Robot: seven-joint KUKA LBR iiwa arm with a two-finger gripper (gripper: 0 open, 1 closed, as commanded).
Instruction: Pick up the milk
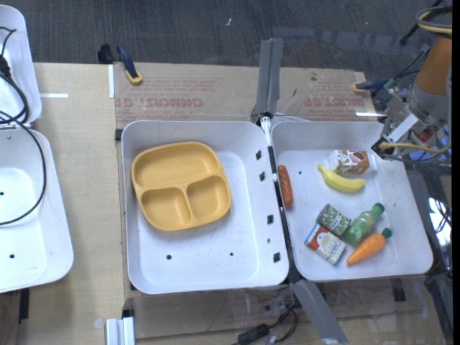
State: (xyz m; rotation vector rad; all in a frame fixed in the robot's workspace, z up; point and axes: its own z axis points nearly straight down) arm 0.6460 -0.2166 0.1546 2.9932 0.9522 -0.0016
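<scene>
The milk [352, 162], a small white and brown carton, lies on its side at the back of the right bin [410, 261], just behind a banana [342, 181]. My gripper [399, 123] hangs over the right bin's back right corner, to the right of the milk and a little above it, apart from it. Nothing shows in its grasp. The arm's orange band [435, 69] is at the view's right edge.
The right bin also holds a sausage [285, 185], a green carton [333, 219], a green bottle [364, 221], a carrot [369, 246] and an orange-and-white carton [326, 244]. A yellow divided plate [181, 185] lies in the left bin [198, 275].
</scene>
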